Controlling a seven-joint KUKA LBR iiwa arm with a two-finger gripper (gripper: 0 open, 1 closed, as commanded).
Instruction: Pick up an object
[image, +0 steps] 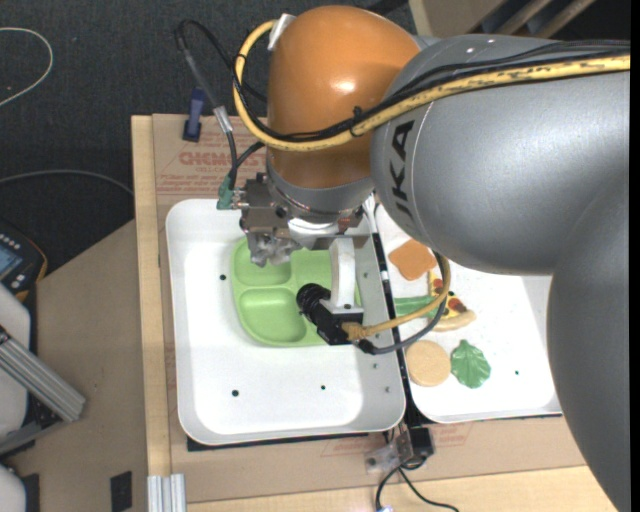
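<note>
A green divided tray (270, 310) is seen at centre frame in the left bin (200, 330). The gripper (268, 250) is positioned directly over the tray's upper-left compartment, at its rim. Whether it is open or closed cannot be told; nothing is seen held.

We look down on a tan wooden surface (160, 300). Dark carpeted floor (70, 120) surrounds it, crossed by thin cables (30, 45).
</note>
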